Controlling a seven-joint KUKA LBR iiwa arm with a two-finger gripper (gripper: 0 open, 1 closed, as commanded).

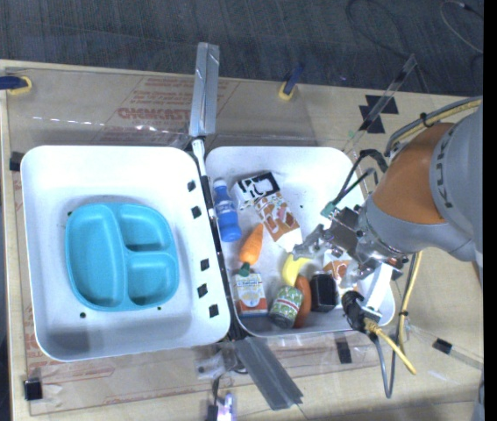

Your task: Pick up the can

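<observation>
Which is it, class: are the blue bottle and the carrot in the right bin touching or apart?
Touching. In the camera view the blue bottle's lower end meets the upper tip of the carrot, with no white bin floor visible between them.

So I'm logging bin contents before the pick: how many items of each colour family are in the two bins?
Blue: 2, divided tray, bottle
Orange: 1, carrot
Yellow: 1, banana
Black: 1, small box
Mixed-print packages or cans: 4
Total: 9
</observation>
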